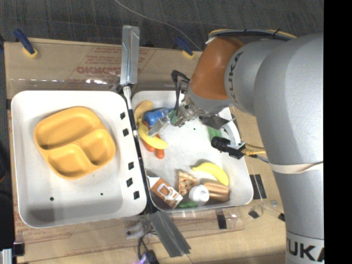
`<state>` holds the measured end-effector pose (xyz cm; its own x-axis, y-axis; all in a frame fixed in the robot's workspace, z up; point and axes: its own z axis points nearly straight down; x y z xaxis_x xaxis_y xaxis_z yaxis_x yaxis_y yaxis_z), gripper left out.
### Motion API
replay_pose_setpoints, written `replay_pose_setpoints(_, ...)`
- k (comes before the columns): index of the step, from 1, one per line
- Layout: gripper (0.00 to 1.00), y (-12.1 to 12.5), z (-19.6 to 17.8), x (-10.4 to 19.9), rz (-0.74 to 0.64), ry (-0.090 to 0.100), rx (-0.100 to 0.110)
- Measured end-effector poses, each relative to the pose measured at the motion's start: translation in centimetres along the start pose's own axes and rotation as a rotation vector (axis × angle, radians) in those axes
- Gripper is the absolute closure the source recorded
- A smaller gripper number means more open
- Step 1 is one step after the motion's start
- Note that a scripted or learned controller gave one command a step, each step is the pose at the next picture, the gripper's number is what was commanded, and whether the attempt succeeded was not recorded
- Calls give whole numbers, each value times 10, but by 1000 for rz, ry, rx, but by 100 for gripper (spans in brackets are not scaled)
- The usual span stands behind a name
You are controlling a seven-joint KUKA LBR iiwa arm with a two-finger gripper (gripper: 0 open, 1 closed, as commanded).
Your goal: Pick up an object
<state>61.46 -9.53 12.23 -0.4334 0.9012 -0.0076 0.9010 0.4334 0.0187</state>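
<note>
Grey two-finger gripper [165,123]: low in right white bin [242,186], opening cannot be told.
Blue plastic toy [157,116]: touching gripper, not lifted.
Left: grasp, raise.

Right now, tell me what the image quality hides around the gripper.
Camera view: even lighting, soft shadows under the arm; the gripper is small and blurred among clutter in the right bin, so its state is unreadable; mild glare on the left bin rim; the yellow tray is sharp.

Even, bright overhead light; the white bins [71,202] read slightly washed out. Soft shadows fall under the arm [275,92]. Focus is mildly soft throughout.
</note>
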Motion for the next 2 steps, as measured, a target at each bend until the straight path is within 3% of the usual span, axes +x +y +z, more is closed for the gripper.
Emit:
replay_pose_setpoints(1,0,-6,10,1,2,6,18)
replay_pose_setpoints(2,0,-98,27,29,6,5,18)
